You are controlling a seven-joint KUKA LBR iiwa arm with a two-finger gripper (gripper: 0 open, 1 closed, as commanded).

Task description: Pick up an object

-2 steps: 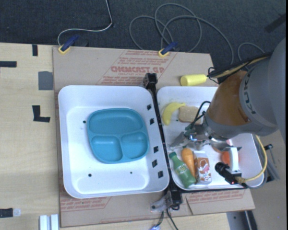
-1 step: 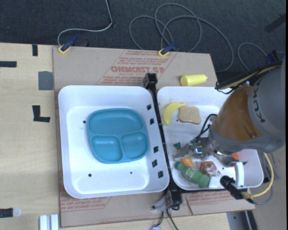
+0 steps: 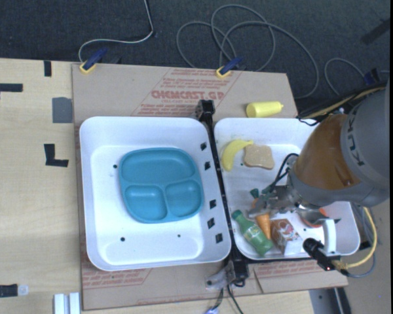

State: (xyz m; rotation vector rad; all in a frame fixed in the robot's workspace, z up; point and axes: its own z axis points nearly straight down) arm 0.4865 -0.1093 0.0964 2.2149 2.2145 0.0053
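The right bin (image 3: 285,128) holds a yellow banana (image 3: 232,152), a slice of toast (image 3: 258,156), a green bottle (image 3: 253,233), an orange carrot (image 3: 264,224) and a red-and-white packet (image 3: 285,231). My gripper (image 3: 270,201) hangs low over the middle of this bin, just above the carrot and the bottle's cap. The arm's grey body and orange band (image 3: 324,159) cover the bin's right half. A small green piece (image 3: 254,192) lies left of the gripper.
The left bin (image 3: 98,136) holds a blue divided plate (image 3: 161,183). A yellow cylinder (image 3: 264,109) lies on the cardboard behind the right bin. Cables loop across the dark floor at the back. A black divider runs between the bins.
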